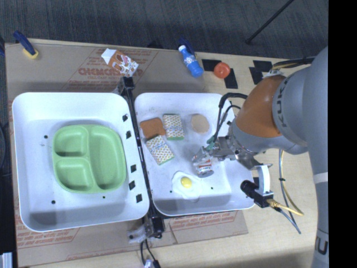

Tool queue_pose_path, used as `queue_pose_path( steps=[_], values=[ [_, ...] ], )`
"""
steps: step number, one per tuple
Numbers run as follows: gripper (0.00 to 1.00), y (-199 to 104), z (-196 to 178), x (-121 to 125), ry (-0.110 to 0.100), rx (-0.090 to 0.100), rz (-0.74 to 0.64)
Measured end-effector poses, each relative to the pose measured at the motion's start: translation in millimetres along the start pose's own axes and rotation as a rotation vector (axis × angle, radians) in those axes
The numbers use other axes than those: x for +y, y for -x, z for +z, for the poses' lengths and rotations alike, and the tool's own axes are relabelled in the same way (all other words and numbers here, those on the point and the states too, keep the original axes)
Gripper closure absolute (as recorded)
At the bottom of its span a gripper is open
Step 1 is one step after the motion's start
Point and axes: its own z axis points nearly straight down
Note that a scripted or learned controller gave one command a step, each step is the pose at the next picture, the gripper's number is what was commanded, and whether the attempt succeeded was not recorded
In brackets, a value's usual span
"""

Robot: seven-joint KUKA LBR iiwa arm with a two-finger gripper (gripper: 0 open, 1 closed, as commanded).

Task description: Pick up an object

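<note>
Silvery packet (203, 165) lies just beside the gripper (212, 149) — right bin (223, 197).

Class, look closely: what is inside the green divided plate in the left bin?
The green divided plate shows three bare compartments with nothing lying in them. The floor of the left bin beneath it is covered.

Matt green plastic tray (89, 158) (smooth), cardboard bench (83, 71)
</note>
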Motion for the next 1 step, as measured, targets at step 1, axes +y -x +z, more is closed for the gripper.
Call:
queue_pose_path(
  steps=[1],
  values=[
    [1.0,-24.2,-65.8,-39.6,0.004,0.0,0.005]
  ],
)
